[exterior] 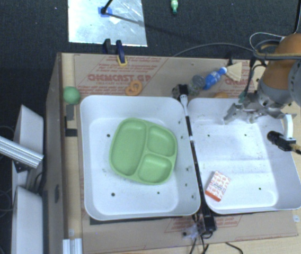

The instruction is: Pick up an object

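Note:
A small orange-and-white packet [218, 186] lies flat near the front left corner of the right bin [277, 194]. A pale green divided plate [143, 151] rests in the middle of the left bin [95, 194]. My gripper [245, 111] hovers over the back of the right bin, well behind the packet and apart from it. Nothing is visibly held in it.
Behind the bins on the cardboard lie a blue bottle [212, 79], an orange ring [133, 88] and a green ball [71, 94]. A clamp [120, 52] sits at the bench's back edge. A shiny sheet [107, 15] lies on the floor beyond.

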Motion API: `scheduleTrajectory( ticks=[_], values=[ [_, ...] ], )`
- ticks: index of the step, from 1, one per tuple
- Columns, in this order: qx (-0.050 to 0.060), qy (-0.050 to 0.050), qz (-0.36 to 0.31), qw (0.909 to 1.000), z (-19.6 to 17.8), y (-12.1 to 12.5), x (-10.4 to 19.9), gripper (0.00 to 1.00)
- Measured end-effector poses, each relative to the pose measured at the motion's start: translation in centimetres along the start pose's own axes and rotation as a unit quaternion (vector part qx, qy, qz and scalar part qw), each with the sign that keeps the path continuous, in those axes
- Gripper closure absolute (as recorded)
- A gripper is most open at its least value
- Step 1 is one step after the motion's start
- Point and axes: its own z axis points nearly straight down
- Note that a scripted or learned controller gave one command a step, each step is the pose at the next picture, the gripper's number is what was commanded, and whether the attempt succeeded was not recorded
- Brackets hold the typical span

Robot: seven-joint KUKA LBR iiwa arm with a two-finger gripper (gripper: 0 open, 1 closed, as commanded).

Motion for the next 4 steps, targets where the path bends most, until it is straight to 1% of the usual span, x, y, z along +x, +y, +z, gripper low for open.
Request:
scheduleTrajectory(
  ticks=[1, 3, 4],
  values=[
    [0.001, 0.002, 0.001, 1.0, -0.1, 0.0, -2.3, 0.0],
    [0.001, 0.001, 0.0, 1.0, -0.1, 0.0, -2.3, 0.0],
    [-0.002, -0.001, -0.001, 1.0, -1.3, 0.2, -2.4, 1.0]
  ],
)
